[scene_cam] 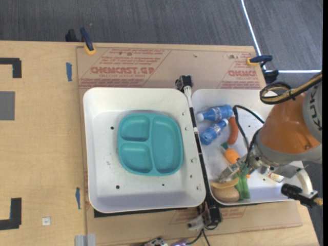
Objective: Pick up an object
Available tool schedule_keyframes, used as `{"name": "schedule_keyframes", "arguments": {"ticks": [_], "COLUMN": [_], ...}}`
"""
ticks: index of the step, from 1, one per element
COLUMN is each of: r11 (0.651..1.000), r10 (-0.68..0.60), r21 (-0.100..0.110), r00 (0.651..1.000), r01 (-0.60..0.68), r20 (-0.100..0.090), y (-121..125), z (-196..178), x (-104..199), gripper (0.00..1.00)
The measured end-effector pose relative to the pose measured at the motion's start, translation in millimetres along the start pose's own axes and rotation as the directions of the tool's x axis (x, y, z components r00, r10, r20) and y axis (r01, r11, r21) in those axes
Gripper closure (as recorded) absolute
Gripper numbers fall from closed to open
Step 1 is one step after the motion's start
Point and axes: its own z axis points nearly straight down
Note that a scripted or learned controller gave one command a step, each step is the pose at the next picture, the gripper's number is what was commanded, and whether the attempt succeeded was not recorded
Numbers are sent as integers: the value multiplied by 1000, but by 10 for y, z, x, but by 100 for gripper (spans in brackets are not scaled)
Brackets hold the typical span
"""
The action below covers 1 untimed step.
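Standing at the worktop's near edge, I see the tool low in the right bin over a tan piece and green piece; whether it's open I can't tell. Nothing looks lifted yet. Farther back lie two blue bottles.

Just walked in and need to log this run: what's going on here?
The arm has its gripper low in the right bin, over a pile of toy food by the near wall, next to a tan piece and a green piece. Two blue bottles and an orange carrot lie farther back. The left bin holds a teal divided plate.
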Motion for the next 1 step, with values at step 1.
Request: {"name": "schedule_keyframes", "arguments": {"ticks": [1], "r11": [1000], "r10": [0], "r21": [0], "r00": [1000], "r01": [0], "r20": [0], "y": [0], "z": [0], "x": [0], "gripper": [0]}}
